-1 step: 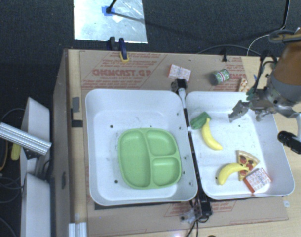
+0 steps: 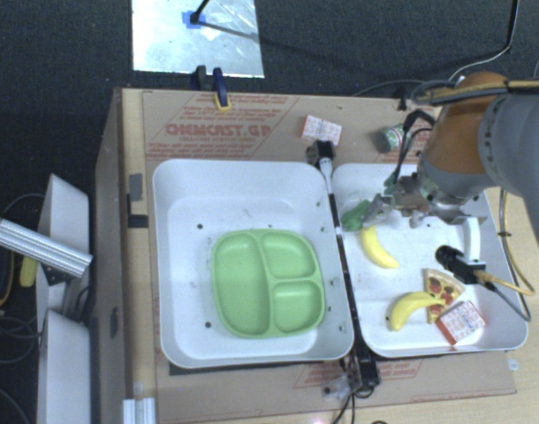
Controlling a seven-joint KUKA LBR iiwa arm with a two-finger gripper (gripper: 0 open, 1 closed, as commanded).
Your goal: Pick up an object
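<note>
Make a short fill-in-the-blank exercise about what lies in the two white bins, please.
1. The green plate lies in the ___ bin.
2. The right bin holds ___ bananas.
3. The pizza slice lies beside the banana nearer the ___ edge of the bin.
4. The plate has ___ compartments.

Missing words: left; two; front; three

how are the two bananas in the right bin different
The upper banana lies near the bin's left wall, slanting down to the right, just below the arm's pincer. The lower banana lies near the front of the bin, curved upward like a smile, beside a pizza slice. The upper one looks paler yellow and straighter. Both are yellow and lie loose on the right bin floor.
</note>
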